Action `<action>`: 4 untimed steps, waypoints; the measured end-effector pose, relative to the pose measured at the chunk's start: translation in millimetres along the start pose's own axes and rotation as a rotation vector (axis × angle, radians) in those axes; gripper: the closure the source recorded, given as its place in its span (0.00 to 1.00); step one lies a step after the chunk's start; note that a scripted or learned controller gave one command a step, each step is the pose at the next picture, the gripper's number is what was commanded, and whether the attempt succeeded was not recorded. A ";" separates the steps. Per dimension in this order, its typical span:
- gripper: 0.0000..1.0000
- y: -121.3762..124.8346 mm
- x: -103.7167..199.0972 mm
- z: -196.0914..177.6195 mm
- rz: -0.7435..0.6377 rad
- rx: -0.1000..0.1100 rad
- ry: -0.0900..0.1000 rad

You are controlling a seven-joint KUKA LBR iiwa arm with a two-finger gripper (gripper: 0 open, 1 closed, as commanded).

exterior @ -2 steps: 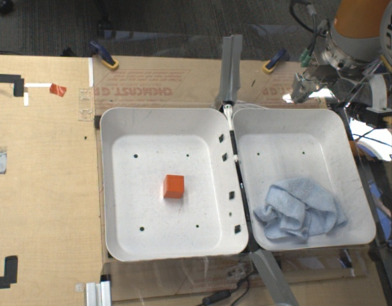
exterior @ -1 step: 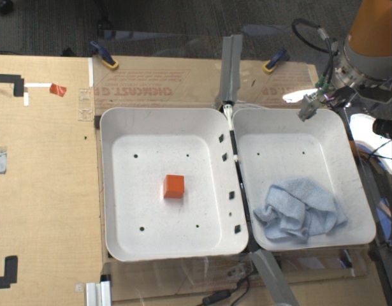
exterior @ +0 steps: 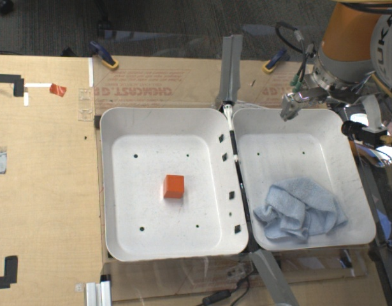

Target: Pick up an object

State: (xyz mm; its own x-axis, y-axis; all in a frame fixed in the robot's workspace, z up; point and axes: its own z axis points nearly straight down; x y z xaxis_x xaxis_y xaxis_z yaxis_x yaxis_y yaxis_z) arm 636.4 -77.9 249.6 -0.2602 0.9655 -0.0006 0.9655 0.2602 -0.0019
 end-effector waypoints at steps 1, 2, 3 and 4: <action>1.00 17.7 -8.1 22.6 -0.058 -0.001 -0.001; 1.00 15.5 -30.6 17.1 -0.168 -0.003 -0.002; 1.00 20.2 -14.1 -0.7 -0.184 -0.004 -0.002; 1.00 -35.4 -19.4 11.4 -0.234 -0.001 -0.001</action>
State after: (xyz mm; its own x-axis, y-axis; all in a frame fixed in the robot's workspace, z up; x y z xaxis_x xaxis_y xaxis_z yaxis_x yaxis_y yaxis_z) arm 607.3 -105.9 238.3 -0.4768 0.8790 -0.0011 0.8790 0.4768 -0.0008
